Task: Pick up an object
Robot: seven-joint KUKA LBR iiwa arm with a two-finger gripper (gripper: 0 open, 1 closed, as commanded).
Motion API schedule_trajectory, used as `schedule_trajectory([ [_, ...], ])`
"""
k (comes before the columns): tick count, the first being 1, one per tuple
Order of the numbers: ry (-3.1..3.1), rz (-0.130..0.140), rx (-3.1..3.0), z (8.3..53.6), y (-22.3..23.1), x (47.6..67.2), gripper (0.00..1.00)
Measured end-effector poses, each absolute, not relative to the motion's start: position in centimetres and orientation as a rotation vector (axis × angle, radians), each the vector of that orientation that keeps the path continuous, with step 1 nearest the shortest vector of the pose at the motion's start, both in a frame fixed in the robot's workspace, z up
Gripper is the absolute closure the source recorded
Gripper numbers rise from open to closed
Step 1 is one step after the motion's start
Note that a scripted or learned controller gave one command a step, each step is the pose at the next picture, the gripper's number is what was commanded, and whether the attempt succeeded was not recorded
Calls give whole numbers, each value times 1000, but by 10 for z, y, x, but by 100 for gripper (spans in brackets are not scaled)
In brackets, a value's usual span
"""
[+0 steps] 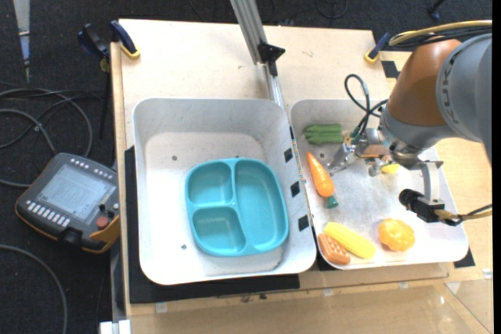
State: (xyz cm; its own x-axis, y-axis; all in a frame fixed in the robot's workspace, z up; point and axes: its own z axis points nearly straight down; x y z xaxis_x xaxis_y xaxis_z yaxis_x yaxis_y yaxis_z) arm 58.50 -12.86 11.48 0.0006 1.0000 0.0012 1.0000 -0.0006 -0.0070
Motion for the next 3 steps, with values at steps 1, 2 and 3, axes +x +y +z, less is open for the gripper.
schedule_trajectory([
  [1, -2222, -1, -2223, 129, -130, 587, 100],
  [2, -2224, -4, -2227, 186, -140, 589, 100],
  [3, -2226, -5, -2226, 231, -145, 586, 100],
])
